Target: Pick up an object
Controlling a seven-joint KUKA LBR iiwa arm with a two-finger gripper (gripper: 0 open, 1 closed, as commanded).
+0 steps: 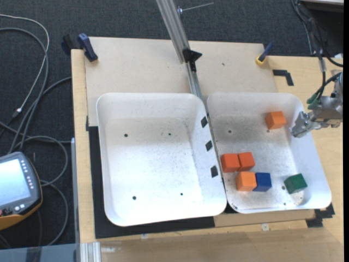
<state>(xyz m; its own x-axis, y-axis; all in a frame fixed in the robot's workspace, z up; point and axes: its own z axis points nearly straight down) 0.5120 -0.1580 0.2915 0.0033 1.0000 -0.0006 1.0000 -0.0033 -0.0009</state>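
The right bin (305, 146) holds several small blocks. An orange block (275, 119) lies near its far right side. Two red-orange blocks (238, 161) sit side by side near the middle. In front of them an orange block (246, 180) touches a blue block (263, 181). A green block (295, 183) rests in the front right corner. My gripper (303, 125) hangs over the bin's right rim, just right of the far orange block, with nothing visibly in it.
The left bin (109, 146) stands beside the right one. A slanted metal rail (173, 23) runs from the top down to the gap between the bins. Clamps sit at the board's far corners, and cables and a pendant (16, 184) lie left of the bench.
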